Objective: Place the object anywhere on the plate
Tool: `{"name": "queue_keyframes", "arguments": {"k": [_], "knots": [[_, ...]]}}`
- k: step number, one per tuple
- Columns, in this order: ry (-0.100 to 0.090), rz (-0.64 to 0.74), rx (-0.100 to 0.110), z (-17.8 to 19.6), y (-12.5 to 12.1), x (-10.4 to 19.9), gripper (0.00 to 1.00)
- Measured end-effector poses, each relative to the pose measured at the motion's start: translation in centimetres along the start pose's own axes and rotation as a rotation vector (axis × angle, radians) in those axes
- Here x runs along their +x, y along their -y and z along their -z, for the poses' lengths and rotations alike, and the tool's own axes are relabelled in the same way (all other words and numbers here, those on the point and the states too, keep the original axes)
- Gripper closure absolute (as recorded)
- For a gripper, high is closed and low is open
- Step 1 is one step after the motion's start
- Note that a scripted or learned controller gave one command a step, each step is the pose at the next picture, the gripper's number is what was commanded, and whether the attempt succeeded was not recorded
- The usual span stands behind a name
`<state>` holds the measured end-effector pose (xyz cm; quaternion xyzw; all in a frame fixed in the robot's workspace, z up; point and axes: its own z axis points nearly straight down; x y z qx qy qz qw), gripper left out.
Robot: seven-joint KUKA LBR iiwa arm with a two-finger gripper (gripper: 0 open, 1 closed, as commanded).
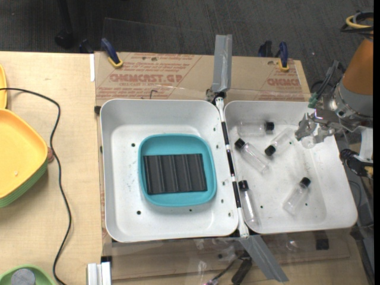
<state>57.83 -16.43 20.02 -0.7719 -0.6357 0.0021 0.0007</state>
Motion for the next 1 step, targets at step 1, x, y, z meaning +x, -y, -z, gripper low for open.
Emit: {"name": "queue_keyframes", "arguments": {"k": [1], "knots": [[0.0, 0.0, 0.0, 0.01, -0.01, 0.0, 0.0]]}}
